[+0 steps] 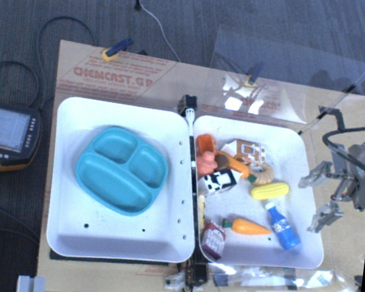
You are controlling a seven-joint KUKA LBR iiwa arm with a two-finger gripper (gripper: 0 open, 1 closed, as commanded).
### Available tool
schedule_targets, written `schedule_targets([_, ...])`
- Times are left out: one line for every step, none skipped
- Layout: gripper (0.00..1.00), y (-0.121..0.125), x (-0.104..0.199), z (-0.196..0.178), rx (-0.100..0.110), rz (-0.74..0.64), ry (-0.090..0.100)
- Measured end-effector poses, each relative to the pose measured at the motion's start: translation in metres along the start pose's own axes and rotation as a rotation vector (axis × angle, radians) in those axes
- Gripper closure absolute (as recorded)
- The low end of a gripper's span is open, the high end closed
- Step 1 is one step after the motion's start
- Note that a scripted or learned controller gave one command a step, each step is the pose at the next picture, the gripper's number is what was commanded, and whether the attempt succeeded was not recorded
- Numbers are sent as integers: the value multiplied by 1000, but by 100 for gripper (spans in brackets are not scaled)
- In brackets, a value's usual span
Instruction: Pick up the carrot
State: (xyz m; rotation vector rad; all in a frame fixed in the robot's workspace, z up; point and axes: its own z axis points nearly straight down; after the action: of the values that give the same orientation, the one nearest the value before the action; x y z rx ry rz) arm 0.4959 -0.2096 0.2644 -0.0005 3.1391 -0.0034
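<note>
Orange and small, the carrot (249, 227) lies flat in the right bin (301, 254), close to the front wall, with its green top pointing toward the left bin (58, 226). A blue bottle (283, 229) lies just beside the carrot's thin tip, and a dark red packet (213, 239) sits near its green end. A yellow corn cob (269, 190) rests farther back from the carrot. The gripper (328, 196) hangs outside the bin, past the blue bottle from the carrot, and its fingers are spread apart with nothing between them. To do this step well, I think the gripper should come over the fat middle of the carrot, turn so its fingers go across it, and stay away from the bottle.
</note>
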Motion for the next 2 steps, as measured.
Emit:
schedule_targets([0, 54, -12, 164, -5, -52, 7])
schedule_targets([0, 103, -92, 173, 3, -122, -16])
